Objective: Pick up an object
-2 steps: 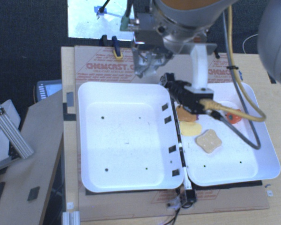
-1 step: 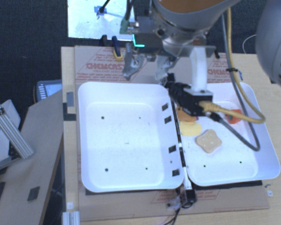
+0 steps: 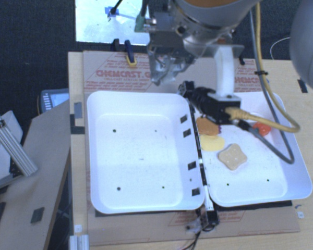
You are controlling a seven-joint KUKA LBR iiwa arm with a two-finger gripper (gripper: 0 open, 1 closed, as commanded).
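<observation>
From where I sit I cannot tell how the gripper (image 3: 164, 69) jaws stand, and the toast slice (image 3: 232, 156) lies well right and nearer the camera in the right bin (image 3: 295, 184), so I'd centre above it before descending.

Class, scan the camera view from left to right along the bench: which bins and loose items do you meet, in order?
Left white bin → right white bin, within which: yellow flat piece → toast-shaped piece → red-orange item. The orange-brown piece overlaps the yellow one, so it is left out.
</observation>
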